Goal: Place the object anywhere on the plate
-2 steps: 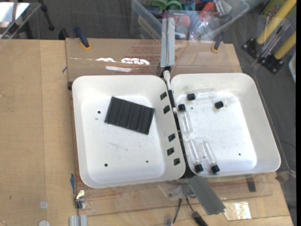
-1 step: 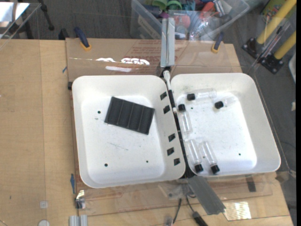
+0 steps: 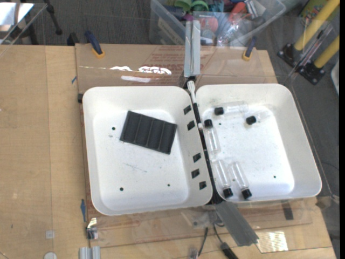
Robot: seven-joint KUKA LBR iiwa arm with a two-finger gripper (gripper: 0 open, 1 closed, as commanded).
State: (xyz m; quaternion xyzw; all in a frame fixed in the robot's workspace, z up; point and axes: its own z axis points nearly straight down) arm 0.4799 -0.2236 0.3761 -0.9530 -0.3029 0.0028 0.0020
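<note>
A dark grey ribbed rectangular plate (image 3: 148,132) lies flat in the upper middle of the left bin (image 3: 102,193). The right bin (image 3: 302,171) holds several clear plastic tubes with black caps. One tube (image 3: 233,110) lies near the bin's back, with another (image 3: 260,116) just to its right. A third tube (image 3: 212,139) rests along the left wall. A pair of tubes (image 3: 230,178) lies side by side near the front left corner, caps toward the front.
A row of small black clips (image 3: 195,156) runs along the seam between the bins. Behind the bins stands a clear storage box (image 3: 215,7) of coloured toys. Orange clamps (image 3: 96,49) hold the board at the back. Wooden benchtop surrounds both bins.
</note>
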